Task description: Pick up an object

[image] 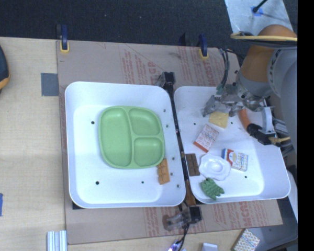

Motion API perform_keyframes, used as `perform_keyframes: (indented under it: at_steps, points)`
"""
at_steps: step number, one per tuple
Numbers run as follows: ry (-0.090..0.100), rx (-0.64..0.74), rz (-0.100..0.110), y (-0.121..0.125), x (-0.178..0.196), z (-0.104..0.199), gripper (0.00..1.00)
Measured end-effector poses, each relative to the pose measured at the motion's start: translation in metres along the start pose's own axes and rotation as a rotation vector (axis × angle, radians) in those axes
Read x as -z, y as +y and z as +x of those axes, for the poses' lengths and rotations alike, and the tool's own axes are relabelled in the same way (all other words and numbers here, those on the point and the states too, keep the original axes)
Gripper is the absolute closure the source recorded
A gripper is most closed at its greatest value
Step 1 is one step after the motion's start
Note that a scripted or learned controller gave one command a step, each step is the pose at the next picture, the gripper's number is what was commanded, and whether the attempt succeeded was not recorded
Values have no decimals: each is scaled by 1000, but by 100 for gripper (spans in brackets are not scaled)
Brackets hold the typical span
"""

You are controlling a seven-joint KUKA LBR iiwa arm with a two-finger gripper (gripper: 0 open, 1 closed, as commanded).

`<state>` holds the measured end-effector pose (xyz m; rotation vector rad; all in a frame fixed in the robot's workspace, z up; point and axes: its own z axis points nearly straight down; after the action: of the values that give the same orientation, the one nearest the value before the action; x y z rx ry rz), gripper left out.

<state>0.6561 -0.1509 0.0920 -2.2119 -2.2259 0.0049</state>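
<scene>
My gripper (pixel 220 107) hangs low over the far part of the right bin (pixel 272 187), its fingers spread open with nothing between them. Just in front of it lies a yellow block (pixel 218 120), close to the fingertips. An orange piece (pixel 243 118) lies to the block's right. Nearer the front of this bin are a red-and-white packet (pixel 206 137), a white cup (pixel 214 167), a small printed box (pixel 237 160) and a green toy (pixel 212 188).
The left bin (pixel 78 140) holds a green divided plate (pixel 131 136) and a brown wafer (pixel 163 171) by its right wall. The arm's grey body and orange band (pixel 261 56) stand over the right bin's far right corner.
</scene>
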Motion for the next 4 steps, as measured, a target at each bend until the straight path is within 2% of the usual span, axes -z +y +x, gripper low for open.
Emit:
perform_keyframes:
  at_steps: [1, 2, 3, 4]
  points:
    - [0, 0, 1, -4, 0, 11, 0]
    - [-1, 1, -4, 1, 0, 9, 0]
    - [-1, 2, 1, -11, 0, 33, 0]
    - [-1, 2, -4, 1, 0, 25, 0]
